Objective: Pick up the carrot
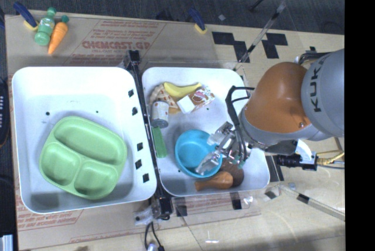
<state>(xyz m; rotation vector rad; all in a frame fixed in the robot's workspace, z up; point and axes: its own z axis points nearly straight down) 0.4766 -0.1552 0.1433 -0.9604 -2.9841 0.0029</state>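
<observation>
An orange-brown, carrot-like piece (212,182) lies along the front wall of the right bin (253,184), with a dark brown lump (233,174) at its right end. My gripper (215,149) hangs just above it, over the right rim of a blue bowl (190,150). Its two metal fingers (207,164) stand apart with no carrot between them. A second toy carrot (57,36) with a green top lies outside the bins on the cardboard at the far left, beside a green bottle (44,28).
The right bin also holds a banana (180,90), a packaged snack (201,97), a small can (159,113) and a green stick (160,141) by its left wall. The left bin (35,85) holds a green divided plate (83,155). The arm's orange wrist (275,104) overhangs the right bin's right side.
</observation>
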